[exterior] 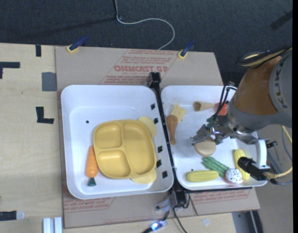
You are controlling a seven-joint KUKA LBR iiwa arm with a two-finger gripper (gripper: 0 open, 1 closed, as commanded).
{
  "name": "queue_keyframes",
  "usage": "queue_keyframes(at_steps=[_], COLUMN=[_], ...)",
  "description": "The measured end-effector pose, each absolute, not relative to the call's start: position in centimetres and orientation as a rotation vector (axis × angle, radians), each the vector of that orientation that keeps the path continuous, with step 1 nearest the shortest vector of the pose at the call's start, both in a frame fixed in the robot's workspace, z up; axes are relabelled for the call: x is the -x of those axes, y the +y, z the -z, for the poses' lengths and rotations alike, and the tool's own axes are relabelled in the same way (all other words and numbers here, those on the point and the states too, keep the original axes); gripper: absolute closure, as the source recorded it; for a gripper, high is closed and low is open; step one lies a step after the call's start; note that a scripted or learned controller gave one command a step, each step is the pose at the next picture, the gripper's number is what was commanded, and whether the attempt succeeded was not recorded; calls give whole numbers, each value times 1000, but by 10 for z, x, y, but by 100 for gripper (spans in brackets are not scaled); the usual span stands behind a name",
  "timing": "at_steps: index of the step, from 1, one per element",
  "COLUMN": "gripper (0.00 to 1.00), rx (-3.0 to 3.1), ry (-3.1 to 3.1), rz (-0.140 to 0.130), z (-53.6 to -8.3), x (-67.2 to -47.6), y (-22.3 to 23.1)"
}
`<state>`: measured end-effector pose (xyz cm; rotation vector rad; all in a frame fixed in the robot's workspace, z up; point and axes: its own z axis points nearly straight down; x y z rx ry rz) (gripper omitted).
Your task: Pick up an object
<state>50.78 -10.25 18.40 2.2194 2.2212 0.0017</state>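
Plainly, red printed lettering runs across the brown cardboard sheet [139, 67] under the bins, but it reads upside down from this angle and I cannot make out the words. The sheet lies on the pale wooden counter [22, 130], pinned at its far edge by two blue-and-yellow clamps [77, 44].

The left white bin [73, 101] carries a yellow plastic divided tray [123, 147] with a yellow disc [148, 125] poking out at its far right corner and another [144, 178] at its near right corner. An orange toy carrot [91, 165] lies just beside the tray's left edge. Bare floor shows along this bin's far and left sides.

The right white bin [187, 93] is more crowded. The claw [205, 136] hangs low near its centre, right over a tan rounded potato-like object [205, 149]; whether its fingers are spread or closed I cannot tell, and nothing is visibly gripped. Near the dividing wall lie a yellow wedge [178, 112] and a brown stick-like piece [172, 127]. A small tan cone [203, 106] sits toward the far side. Along the near rim are a yellow corn cob [202, 176], a green vegetable [216, 164], a white speckled ball [233, 175] and a yellow toy [240, 158]. Open floor remains between the wedge and the cone.
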Motion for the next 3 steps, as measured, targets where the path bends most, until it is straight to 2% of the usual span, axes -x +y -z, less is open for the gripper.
queue_keyframes(at_steps=[1, 2, 3], gripper=[100, 100, 100], rx=[-2218, -2214, -2215], ry=[2221, 2230, 2230], rz=[-3, -2, 0], z=[-227, -228, -216], x=[-509, -547, -577], y=[-102, -53, -8])
